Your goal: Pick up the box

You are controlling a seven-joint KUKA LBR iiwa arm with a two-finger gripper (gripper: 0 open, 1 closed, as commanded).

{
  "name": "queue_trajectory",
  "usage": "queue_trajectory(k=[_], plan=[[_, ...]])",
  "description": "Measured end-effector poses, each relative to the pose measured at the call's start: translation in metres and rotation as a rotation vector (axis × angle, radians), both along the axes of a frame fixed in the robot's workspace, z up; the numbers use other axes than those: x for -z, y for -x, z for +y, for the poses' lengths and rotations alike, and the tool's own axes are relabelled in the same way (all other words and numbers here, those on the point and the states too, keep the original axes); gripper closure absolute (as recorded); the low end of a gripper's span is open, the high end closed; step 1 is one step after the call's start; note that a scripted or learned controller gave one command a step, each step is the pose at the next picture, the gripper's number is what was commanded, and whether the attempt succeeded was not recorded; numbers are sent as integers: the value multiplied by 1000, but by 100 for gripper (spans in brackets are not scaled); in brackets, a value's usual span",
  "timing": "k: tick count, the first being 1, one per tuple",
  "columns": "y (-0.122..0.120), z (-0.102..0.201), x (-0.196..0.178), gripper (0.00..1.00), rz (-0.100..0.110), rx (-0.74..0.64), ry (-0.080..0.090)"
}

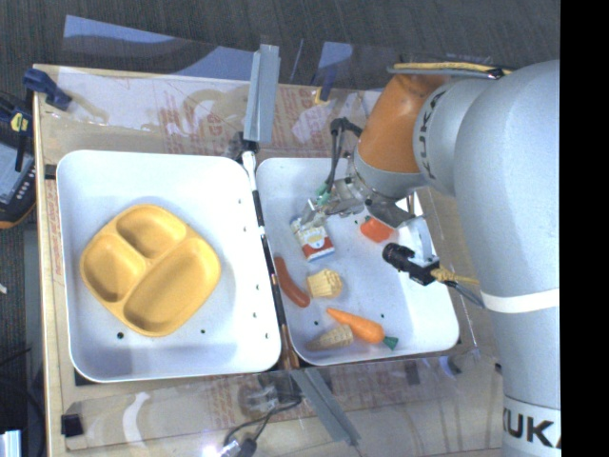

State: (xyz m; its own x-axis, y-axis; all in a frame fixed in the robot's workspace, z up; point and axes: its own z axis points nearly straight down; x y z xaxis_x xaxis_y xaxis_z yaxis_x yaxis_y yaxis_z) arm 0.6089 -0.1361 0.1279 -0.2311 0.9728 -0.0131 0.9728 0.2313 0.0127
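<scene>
Camera view puts my pincer (321, 207) low in the right shallow white bin (428, 317), right at the far end of the small red-and-white cardboard box (317, 244); how wide it stands, I cannot tell

In the right bin (281, 184) the box (315, 243) is hemmed in: the gripper (322, 204) sits at its upper end, a red piece (377, 228) lies near on its right, and a sausage (292, 283) and a corn piece (324, 283) lie just below it. The arm (457, 141) covers that bin's upper right part, and a carrot (358, 326) and a tan piece (335, 337) line its lower edge, leaving bare floor at upper left and lower right. In the left bin (95, 179) a yellow divided plate (150, 269) fills the middle, with open strips along the walls.
</scene>
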Motion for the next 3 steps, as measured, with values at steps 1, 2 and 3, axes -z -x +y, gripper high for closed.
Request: queue_trajectory(k=[1, 2, 3], plan=[[0, 0, 0, 0, 0, -1, 0], [0, 2, 32, 0, 9, -65, -8], [-2, 1, 20, 100, 7, -68, -6]])
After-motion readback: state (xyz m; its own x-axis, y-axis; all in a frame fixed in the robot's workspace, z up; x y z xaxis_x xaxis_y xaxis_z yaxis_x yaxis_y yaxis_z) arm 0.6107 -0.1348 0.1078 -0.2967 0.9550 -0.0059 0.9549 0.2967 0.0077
